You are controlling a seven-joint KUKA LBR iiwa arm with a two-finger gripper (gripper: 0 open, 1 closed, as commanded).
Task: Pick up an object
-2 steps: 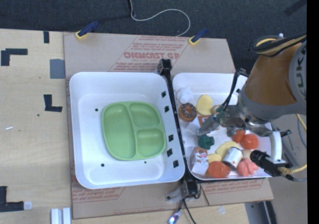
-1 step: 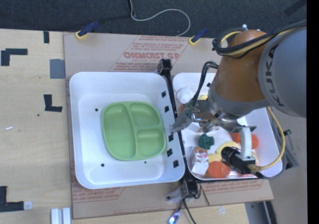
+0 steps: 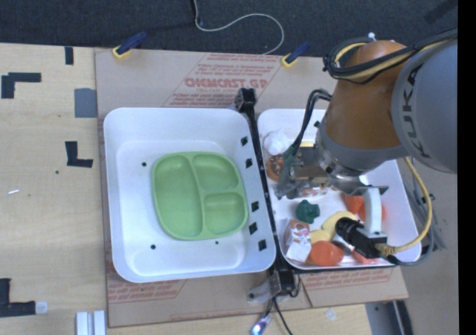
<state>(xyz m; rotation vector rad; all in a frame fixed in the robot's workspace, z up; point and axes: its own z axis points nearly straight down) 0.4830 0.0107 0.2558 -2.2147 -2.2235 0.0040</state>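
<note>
While the arm reaches over the right bin, its pincer sits low among small toys near the left wall; whether it is spread or pinching anything I cannot tell. Beside it, the left bin holds a green divided plate.

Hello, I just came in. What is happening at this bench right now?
A grey KUKA arm reaches in from the right and hangs low over the right bin, which holds a crowded pile of small toys, among them a dark green piece and an orange one. Its gripper sits just above the pile. The left bin holds a green divided plate.
</note>
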